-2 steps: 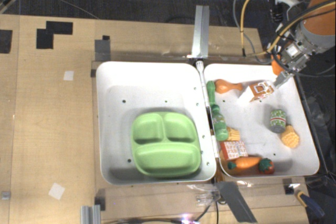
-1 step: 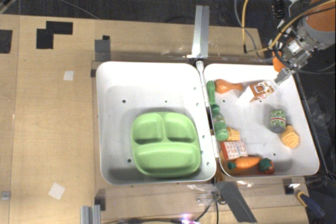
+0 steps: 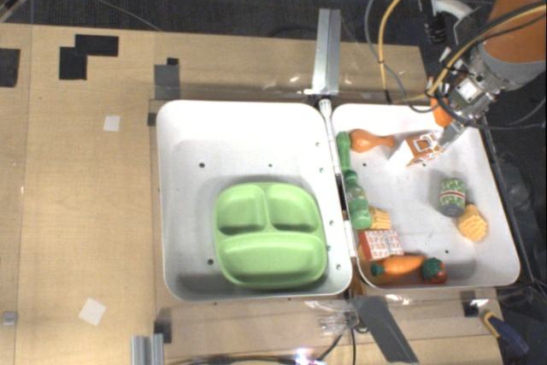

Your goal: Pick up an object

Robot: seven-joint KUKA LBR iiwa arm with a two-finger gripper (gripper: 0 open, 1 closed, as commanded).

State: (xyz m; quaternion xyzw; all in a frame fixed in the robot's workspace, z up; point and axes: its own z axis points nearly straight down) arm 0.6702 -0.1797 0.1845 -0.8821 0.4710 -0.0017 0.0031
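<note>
One gripper (image 3: 450, 132) over right bin (image 3: 504, 261), tip touching small orange-white box (image 3: 423, 148); finger state can't tell.

— Could you make out the fingers of the gripper (image 3: 450, 131)?

— No; they were too small and blurred against the orange-and-white carton (image 3: 423, 148) at the far end of the right bin (image 3: 500, 256).

— And the arm (image 3: 517, 30)?

— Cut off by the right edge, so its base was out of sight.

— What about the carrot (image 3: 400, 266) in the near corner?

— It lay over a red packet (image 3: 379, 244), hiding part of it. The packet's print was perhaps lettering, but too fine to read.
</note>
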